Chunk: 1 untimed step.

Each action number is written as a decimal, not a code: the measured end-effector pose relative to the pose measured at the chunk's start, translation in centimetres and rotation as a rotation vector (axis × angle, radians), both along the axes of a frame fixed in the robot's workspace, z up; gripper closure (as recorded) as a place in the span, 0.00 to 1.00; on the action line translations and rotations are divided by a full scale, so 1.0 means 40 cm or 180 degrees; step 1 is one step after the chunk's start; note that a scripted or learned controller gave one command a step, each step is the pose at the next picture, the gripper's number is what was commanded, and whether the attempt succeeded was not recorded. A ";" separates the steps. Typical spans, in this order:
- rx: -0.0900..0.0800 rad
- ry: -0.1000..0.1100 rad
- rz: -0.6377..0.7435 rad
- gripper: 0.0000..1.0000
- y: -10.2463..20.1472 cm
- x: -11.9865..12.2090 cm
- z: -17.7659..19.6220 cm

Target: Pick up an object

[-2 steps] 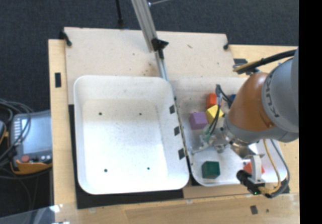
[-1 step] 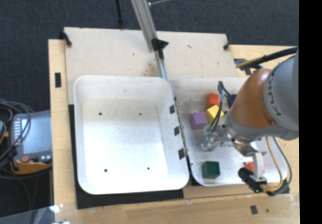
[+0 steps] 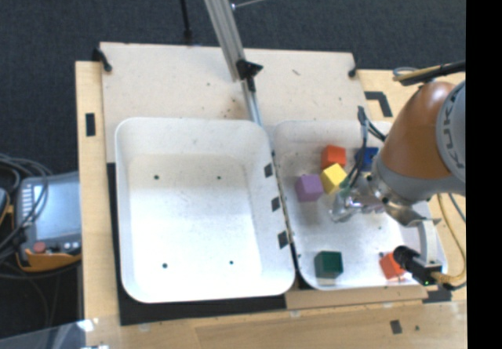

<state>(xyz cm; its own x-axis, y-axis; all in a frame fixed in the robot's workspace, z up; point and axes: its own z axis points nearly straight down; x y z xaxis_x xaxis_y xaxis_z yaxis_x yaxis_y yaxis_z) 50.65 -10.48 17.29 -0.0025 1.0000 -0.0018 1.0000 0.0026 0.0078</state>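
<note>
A: We're looking down at the grey arm with its orange band [image 3: 420, 136] reaching in from the right over the right-hand shallow white plastic bin [image 3: 310, 261]. Its metal two-finger gripper [image 3: 345, 206] hangs low near the middle of that bin.

B: And we can't tell how it's set; the tip is a blur of metal.

A: The risk, as we judge it, is crowding. Just left and far of the tip sit a pale purple block [image 3: 308, 187], a yellow block [image 3: 334, 176] and an orange block [image 3: 334, 155], packed close, with a blue piece [image 3: 366, 157] tucked against the arm.

B: So a descent there could nudge one block into another, or land between them and close on nothing.

A: The dark green cube [image 3: 329, 263] at the near edge and the small red-orange piece [image 3: 391, 265] at the near right stand well apart.

B: Beneath it all, a pale speckled board on a wooden bench [image 3: 88, 183], dark carpet beyond, and a slanting aluminium pole [image 3: 223, 18] at the far side.
</note>
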 end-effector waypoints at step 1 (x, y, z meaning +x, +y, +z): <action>0.0001 -0.0004 0.0005 1.00 0.005 0.004 0.160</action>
